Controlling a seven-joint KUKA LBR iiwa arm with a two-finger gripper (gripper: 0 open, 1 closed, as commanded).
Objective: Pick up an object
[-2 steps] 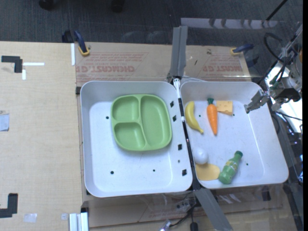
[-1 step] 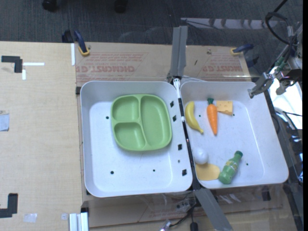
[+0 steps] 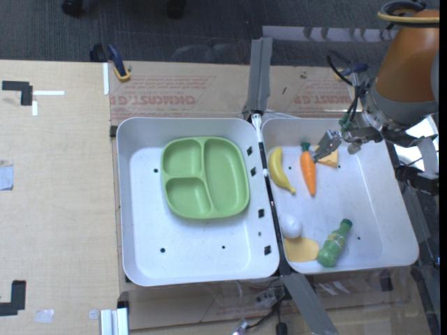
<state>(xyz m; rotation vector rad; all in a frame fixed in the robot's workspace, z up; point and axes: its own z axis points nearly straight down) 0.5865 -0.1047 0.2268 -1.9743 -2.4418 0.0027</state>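
Note:
The right bin [image 3: 391, 208] holds a banana [image 3: 281, 170], an orange carrot [image 3: 308, 172], a small yellow wedge [image 3: 329, 160], a white egg-shaped object [image 3: 290, 225], a flat yellow piece [image 3: 301, 249] and a green bottle [image 3: 334, 243] lying on its side. My gripper [image 3: 340, 144] hangs over the far part of this bin, just right of the carrot's top and directly above the yellow wedge. Its fingers stand open, with nothing between them. The wedge is partly covered by the left fingertip [image 3: 325, 145].
In the left bin [image 3: 140, 243] lies a green divided plate [image 3: 206, 177]. A raised divider [image 3: 262, 180] separates the two bins. Cables and the arm's grey body [image 3: 405, 89] crowd the bench's far right corner. Pale tabletop [image 3: 56, 201] extends to the left.

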